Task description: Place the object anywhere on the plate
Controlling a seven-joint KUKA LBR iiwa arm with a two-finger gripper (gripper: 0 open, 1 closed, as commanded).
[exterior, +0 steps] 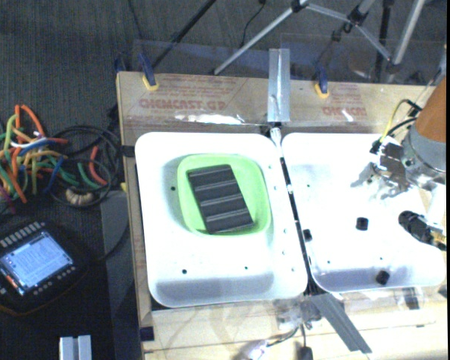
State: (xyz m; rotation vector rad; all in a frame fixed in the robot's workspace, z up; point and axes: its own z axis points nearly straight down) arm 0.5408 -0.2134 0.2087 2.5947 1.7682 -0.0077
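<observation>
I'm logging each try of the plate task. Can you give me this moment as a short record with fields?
object: dark grey ribbed block, lying flat
plate: green, square, in the left bin
object on plate: yes, resting within the rim
gripper: over the right bin, near its right edge, apart from the block
held item: nothing seen between the fingers
task state: looks done, judged from how the block lies

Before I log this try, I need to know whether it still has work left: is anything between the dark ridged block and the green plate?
Nothing visible. The dark ridged block already lies flat on the green plate in the left bin. The end effector is over the right bin.
</observation>
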